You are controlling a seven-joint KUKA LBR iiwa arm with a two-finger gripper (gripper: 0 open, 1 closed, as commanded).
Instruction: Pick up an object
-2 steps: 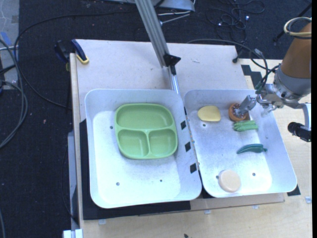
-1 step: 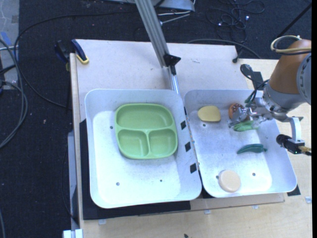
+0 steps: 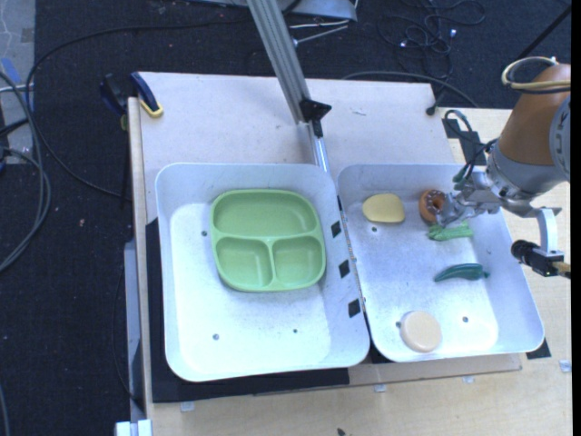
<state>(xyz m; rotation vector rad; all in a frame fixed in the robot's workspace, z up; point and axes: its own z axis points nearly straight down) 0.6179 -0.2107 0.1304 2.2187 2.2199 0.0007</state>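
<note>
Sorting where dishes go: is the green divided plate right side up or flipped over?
Right side up. The green divided plate lies flat in the left bin, its three compartments facing up with nothing in them.

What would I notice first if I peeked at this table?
Probably the big light-green divided plate, sitting by itself in the left white bin. Next, the grey-and-orange robot arm reaching in from the right, its hand low over the right bin, close to a small orange-brown toy and a pale green piece.
</note>
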